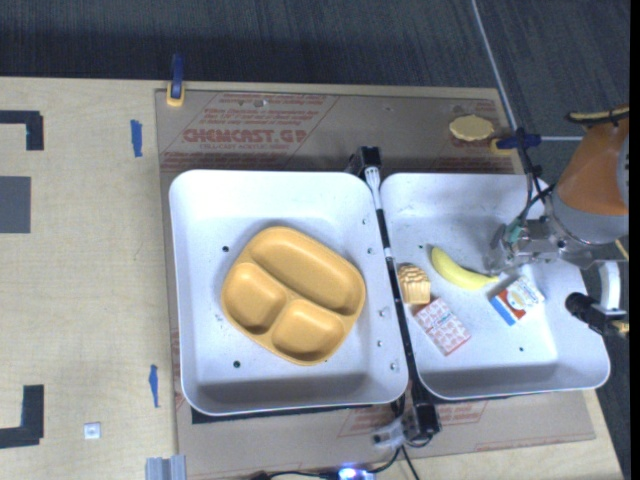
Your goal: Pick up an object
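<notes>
Right bin (560, 363) holds four candidate objects: banana (462, 270), a small tan block (414, 284) against the bin's left wall, a red-and-white checked packet (442, 326) just below it, and a red, white and blue carton (514, 299) at the banana's right end. Left bin (190, 268) holds one large yellow divided tray (291, 293).

Gripper (512, 246) sits low over the right bin, just above the banana's right tip and close to the carton. You cannot tell from this view whether it is released or clenched; wrist hardware and cabling hide the tips. Nothing is visibly held.

Risks, as judgements:
- Banana tip and carton are touching or nearly so. A descent here could land between the two, catch a bit of each, and grip neither firmly.
- The banana is curved and smooth. Pinched at its very tip, it would likely swing or slide out on the lift.
- The carton lies tilted and flat; a closing stroke may just push it along the bin floor toward the right wall.
- The cable loops near the wrist hang close to the bin rim; watch for a snag on retreat.
- Block and packet sit tight to the left wall, so a try there risks a wall strike.

Writing: the brown board (260, 128) behind the bins carries red print, upside down and blurred, reading roughly "CHEMCAST GP". Print on packet and carton is too small to read.
</notes>
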You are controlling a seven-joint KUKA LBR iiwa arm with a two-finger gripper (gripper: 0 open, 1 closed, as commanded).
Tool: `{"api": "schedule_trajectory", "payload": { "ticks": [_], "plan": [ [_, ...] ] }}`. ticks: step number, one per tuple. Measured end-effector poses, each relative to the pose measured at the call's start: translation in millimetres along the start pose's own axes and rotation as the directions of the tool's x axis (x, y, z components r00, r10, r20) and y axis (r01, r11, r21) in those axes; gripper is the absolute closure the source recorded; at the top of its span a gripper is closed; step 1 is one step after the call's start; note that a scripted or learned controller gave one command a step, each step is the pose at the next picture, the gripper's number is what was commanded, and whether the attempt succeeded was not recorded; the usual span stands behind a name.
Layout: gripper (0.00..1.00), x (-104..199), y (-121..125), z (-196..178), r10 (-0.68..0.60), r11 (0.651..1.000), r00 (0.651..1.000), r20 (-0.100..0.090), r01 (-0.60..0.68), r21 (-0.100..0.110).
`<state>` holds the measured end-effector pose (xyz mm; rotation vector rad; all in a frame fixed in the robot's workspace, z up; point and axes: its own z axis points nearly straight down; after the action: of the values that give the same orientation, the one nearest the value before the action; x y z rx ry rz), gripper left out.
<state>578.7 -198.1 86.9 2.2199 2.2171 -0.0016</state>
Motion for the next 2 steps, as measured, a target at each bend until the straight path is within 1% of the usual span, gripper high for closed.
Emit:
{"api": "schedule_trajectory", "payload": {
  "ticks": [1,2],
  "plan": [
    [1.0,83.8,-43.7,-127.8,-0.003,1.0,1.0,-0.004,0.003,0.0],
    [0.0,83.7,-44.0,-127.5,-0.003,1.0,1.0,-0.004,0.003,0.001]
  ]
}}
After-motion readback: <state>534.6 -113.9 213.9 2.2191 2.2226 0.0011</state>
